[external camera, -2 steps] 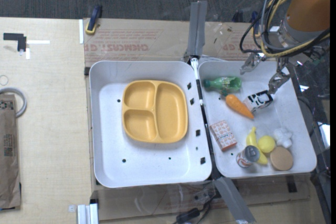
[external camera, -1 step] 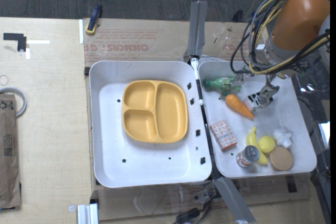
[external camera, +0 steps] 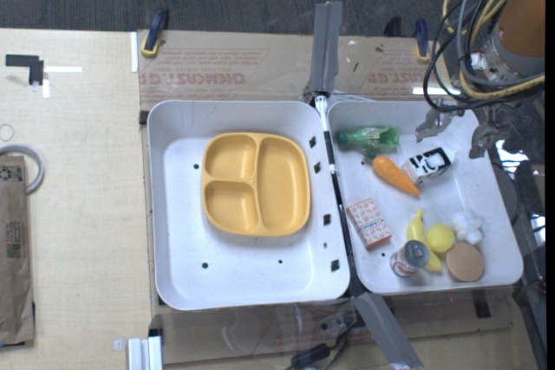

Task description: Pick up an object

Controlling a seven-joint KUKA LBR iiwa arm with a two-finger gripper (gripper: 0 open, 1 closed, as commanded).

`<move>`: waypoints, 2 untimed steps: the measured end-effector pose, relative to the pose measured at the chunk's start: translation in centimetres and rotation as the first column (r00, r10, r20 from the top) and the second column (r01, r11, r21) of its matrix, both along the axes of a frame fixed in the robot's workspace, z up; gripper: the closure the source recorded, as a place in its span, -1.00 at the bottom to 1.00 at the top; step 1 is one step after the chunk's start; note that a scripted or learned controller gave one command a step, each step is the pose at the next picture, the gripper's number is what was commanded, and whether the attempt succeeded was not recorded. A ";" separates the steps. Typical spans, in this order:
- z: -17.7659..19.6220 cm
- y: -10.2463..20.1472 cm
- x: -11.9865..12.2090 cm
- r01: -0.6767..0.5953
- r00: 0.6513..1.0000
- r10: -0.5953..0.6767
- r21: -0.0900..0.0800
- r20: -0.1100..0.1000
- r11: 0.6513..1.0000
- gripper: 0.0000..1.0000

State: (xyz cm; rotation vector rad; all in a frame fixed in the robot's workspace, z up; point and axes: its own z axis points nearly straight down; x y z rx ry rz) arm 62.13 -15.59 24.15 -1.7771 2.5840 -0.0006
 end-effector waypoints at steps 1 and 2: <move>-12.0 3.5 2.8 -0.138 0.990 0.138 -0.001 0.005 0.990 -1.00; -10.5 3.1 -2.8 -0.365 0.931 0.365 -0.001 -0.003 0.931 -1.00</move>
